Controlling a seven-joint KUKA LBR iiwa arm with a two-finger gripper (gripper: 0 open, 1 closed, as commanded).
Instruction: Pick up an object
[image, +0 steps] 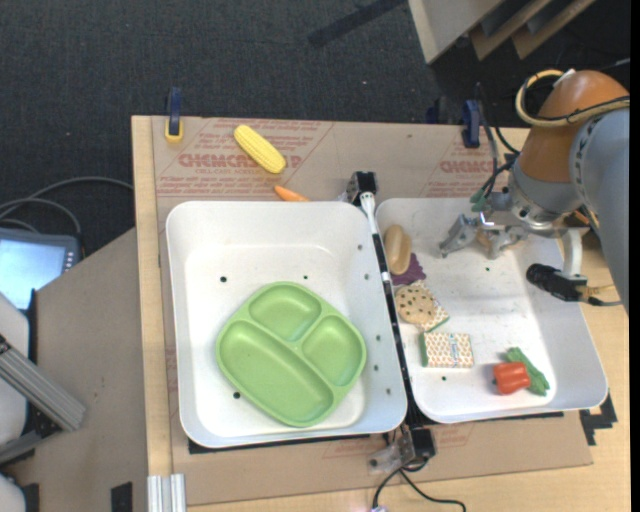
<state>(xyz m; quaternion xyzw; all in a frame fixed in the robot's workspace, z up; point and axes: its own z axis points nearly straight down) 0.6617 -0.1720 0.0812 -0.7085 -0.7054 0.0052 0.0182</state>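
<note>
Green plate (290, 352) in left bin (190, 300)

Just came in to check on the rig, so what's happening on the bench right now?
The robot arm reaches in over the right bin, its end effector low near the bin's far end with nothing visibly held. A cookie, a small box, a bread roll and a red pepper lie in that bin. A green divided plate sits in the left bin. A corn cob lies outside on the cardboard.

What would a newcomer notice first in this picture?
The green divided plate fills much of the left bin. The grey and orange arm hangs its gripper over the right bin's far end. A yellow corn cob lies outside, behind the left bin.
</note>
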